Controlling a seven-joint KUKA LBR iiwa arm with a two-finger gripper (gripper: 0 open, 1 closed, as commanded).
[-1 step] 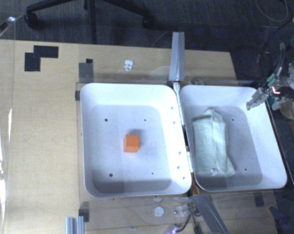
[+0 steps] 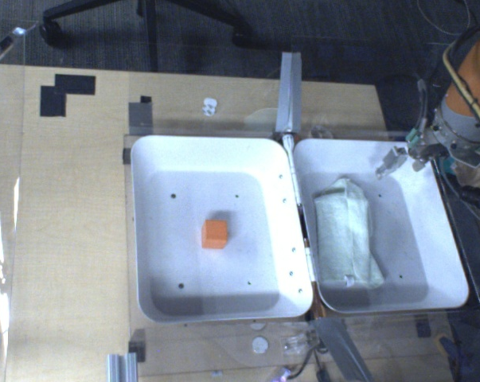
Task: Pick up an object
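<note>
Block: I see the orange block (image 2: 215, 234) mid-floor of the left bin (image 2: 144, 213).
Bag: pale bag (image 2: 345, 233) in the right bin (image 2: 439, 237).
Gripper: gripper (image 2: 392, 161) near that bin's far edge; I can't tell its state.
Risk: I'd expect it to snag loose bag.

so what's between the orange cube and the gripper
In the camera view, the pale folded cloth bag in the right bin and the divider between the bins lie between the orange cube and the gripper.
</note>
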